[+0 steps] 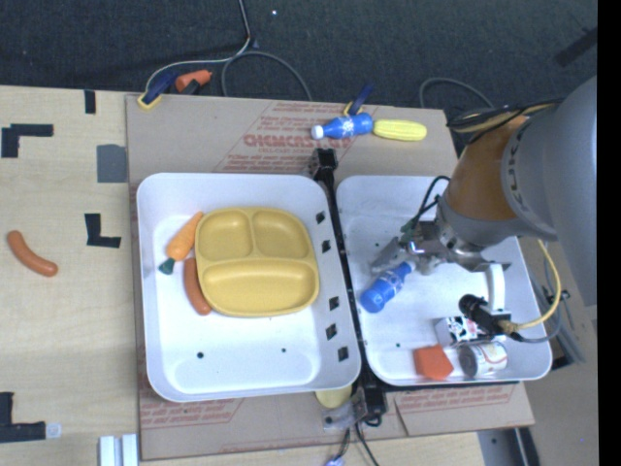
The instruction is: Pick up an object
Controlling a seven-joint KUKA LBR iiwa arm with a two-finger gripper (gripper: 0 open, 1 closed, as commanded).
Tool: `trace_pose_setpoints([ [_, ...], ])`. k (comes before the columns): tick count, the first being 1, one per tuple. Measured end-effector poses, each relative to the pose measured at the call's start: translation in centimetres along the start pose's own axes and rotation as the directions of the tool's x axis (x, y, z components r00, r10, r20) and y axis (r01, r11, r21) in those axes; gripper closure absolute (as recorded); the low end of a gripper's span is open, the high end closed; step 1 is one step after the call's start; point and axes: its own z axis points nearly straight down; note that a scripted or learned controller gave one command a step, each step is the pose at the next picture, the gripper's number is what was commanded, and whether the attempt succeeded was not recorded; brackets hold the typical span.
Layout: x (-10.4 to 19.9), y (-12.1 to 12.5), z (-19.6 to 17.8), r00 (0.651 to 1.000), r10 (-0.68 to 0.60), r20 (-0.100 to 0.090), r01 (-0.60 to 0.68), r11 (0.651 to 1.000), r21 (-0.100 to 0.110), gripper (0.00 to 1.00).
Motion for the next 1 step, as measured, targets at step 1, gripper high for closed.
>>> trace_pose_setpoints([
  [1, 0.99, 6.17, 0.16, 1.0, -0.003, 0.0, 0.003, 1.0, 0.001, 0.0],
])
